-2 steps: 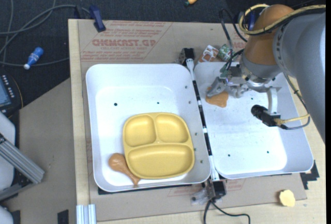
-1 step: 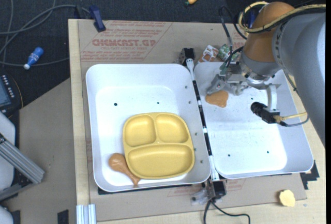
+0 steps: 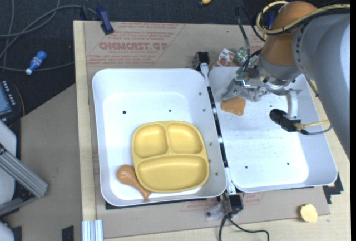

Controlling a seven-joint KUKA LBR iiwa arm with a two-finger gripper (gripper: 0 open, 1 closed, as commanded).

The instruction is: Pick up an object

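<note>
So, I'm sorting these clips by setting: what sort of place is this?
Probably a robotics lab bench, not a kitchen: two white bins on a paper-covered board, loose cables on dark carpet, and toy food such as a yellow divided plate.

1. The grey arm (image 3: 328, 50) enters from the right and bends down toward the bench.
2. An orange band (image 3: 286, 34) wraps the arm just above the wrist.
3. The wrist points downward, tilted slightly left.
4. The gripper (image 3: 245, 92) hangs low beneath the wrist, its metal fingers reaching down and to the left.
</note>
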